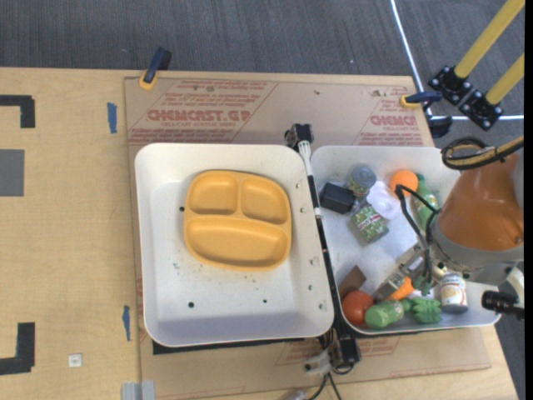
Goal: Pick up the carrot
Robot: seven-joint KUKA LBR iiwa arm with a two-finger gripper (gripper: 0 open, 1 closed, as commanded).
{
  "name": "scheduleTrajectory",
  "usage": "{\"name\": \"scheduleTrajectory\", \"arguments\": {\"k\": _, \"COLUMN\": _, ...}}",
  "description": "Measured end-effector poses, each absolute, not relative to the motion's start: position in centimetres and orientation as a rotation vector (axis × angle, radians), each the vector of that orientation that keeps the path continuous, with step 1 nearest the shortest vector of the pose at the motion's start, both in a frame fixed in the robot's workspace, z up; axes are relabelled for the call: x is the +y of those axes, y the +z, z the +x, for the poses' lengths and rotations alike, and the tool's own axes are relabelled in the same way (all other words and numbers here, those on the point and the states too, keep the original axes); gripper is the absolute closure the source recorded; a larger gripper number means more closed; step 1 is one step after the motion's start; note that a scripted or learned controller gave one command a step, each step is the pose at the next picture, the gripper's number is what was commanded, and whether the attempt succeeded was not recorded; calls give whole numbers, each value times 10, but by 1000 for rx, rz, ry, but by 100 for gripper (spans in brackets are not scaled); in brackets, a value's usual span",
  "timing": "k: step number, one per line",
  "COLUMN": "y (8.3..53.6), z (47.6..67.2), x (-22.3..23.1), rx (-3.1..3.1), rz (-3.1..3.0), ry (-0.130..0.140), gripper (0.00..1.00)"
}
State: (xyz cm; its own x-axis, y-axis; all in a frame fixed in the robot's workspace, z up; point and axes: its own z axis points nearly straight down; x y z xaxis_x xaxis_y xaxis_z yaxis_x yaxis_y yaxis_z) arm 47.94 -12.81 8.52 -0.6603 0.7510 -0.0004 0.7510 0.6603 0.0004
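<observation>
floor: dark grey carpet [250, 15] along the top, a white line running diagonally across it at upper right
counter: tan board top [58, 223], black corner marks and blue tape bits at its left; a cardboard sheet [266, 107] printed in red lies under the bins, clamped at its top corners
left bin [158, 248]: white, shallow, a few dark specks on the floor — holds a yellow three-compartment tray [237, 219], set toward the upper middle
right bin [333, 248]: white, touching the left bin along the centre seam, crowded with small items
arm [483, 215]: orange band and grey wrist over the right bin's right side, covering part of it
yellow stands [491, 32]: two slanted yellow bars with black clamps at upper right, off the bins
fingers [410, 275]: down in the right bin's lower part, closed around the carrot
carrot [403, 289]: small orange piece at the fingertips, just above the green vegetables
neighbours: red tomato [356, 306] at lower left of the carrot, green vegetables [404, 312] below it, a small jar [452, 291] to its right
upper items: black block [337, 197], green patterned packet [368, 222], orange ball [404, 180], grey round lid [362, 176] — well apart from the carrot
</observation>
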Motion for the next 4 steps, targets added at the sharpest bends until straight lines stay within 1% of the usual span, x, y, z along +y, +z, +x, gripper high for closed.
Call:
{"name": "scheduleTrajectory", "arguments": {"k": 1, "y": 96, "z": 481, "x": -128, "rx": 2856, "rz": 1294, "ry": 4, "gripper": 100}}
{"name": "scheduleTrajectory", "arguments": {"k": 2, "y": 86, "z": 483, "x": -132, "rx": 2985, "rz": 970, "ry": 3, "gripper": 100}}
{"name": "scheduleTrajectory", "arguments": {"k": 3, "y": 86, "z": 481, "x": -122, "rx": 3081, "rz": 582, "ry": -1, "gripper": 100}}
{"name": "scheduleTrajectory", "arguments": {"k": 4, "y": 86, "z": 482, "x": -117, "rx": 3117, "rz": 331, "ry": -2, "gripper": 100}}
